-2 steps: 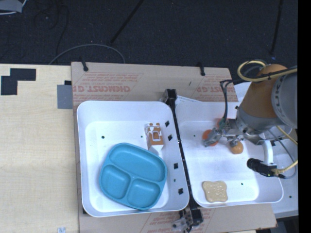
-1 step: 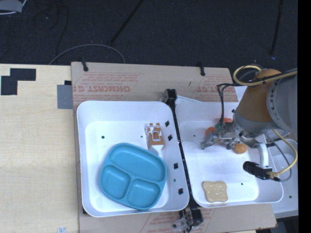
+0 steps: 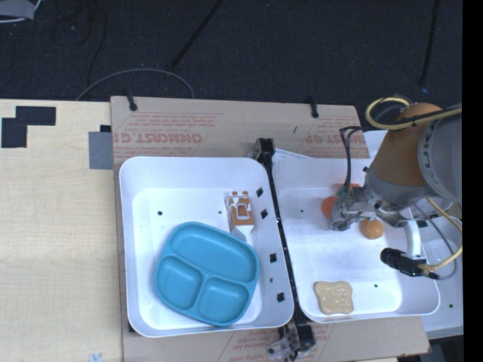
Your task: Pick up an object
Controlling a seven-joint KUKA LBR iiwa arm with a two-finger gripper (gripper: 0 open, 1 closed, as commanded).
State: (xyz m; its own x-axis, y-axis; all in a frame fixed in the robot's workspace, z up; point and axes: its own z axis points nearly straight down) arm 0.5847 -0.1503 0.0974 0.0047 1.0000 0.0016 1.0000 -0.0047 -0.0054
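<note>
My gripper (image 3: pixel 343 219) is low in the right bin (image 3: pixel 302 277), reaching in from the right. A small red-orange object (image 3: pixel 329 205) lies right at its left side, touching or nearly touching the fingers. An orange ball (image 3: pixel 371 228) rests just to the gripper's right. A tan slice of bread (image 3: pixel 333 297) lies near the bin's front edge. Nothing shows clearly between the fingers.
The left bin (image 3: pixel 139 202) holds a blue divided plate (image 3: pixel 207 272) and a small orange-and-white toy (image 3: pixel 241 210) by its right wall. A black divider (image 3: pixel 273 232) runs between the bins. Cardboard lies under both.
</note>
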